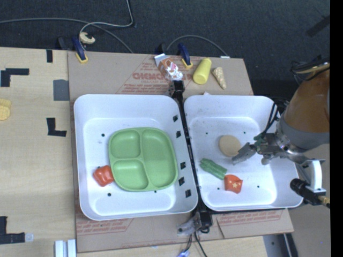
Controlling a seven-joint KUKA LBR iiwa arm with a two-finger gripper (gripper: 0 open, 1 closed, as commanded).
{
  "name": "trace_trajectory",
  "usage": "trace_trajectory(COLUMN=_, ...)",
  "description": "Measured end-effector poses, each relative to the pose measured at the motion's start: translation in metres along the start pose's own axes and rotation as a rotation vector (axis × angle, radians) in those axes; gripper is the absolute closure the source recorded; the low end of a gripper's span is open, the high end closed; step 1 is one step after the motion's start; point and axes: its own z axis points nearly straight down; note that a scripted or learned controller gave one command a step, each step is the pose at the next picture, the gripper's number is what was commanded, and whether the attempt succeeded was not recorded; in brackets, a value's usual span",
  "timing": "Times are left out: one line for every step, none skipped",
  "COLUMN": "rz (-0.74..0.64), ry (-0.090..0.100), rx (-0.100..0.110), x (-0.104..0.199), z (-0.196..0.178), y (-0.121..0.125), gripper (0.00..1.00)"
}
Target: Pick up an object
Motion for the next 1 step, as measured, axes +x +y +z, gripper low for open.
trace_trajectory(rz=-0.001, ry=0.002, rx=-0.003, x=0.0441, z=0.1024, y=-0.0060, gripper=0.00)
